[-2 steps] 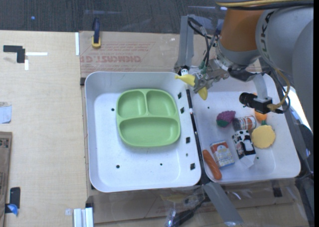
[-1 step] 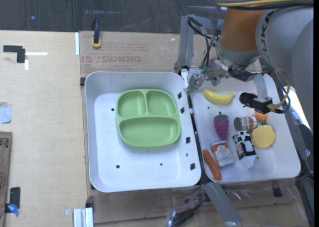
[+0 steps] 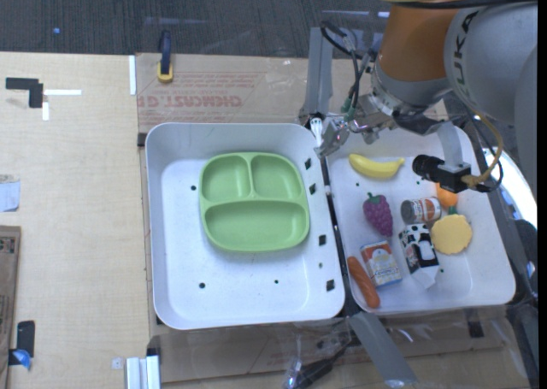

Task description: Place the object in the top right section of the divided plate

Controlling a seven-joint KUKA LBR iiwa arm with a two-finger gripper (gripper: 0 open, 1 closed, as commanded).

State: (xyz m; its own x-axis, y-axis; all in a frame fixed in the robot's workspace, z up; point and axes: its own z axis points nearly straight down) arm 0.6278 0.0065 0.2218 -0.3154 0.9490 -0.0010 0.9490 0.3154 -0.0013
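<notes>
A light green divided plate [image 3: 254, 202] lies flat in the left white bin [image 3: 171, 285], with two small sections on its far side and one long section on the near side. Nothing lies on the plate. My gripper [image 3: 340, 131] hangs at the far left corner of the right bin [image 3: 491, 280], just above and left of a yellow banana [image 3: 376, 166]. It sits close to the wall between the two bins. Nothing shows held in it. The grey and orange arm [image 3: 427, 20] rises behind it to the right.
The right bin also holds purple grapes [image 3: 379, 213], a carrot [image 3: 363, 283], a small snack box [image 3: 382, 262], a black-and-white carton [image 3: 419, 250], a can [image 3: 420, 209], a yellow round piece [image 3: 451, 234] and an orange piece [image 3: 447, 197]. Cardboard [image 3: 222, 92] lies behind the bins.
</notes>
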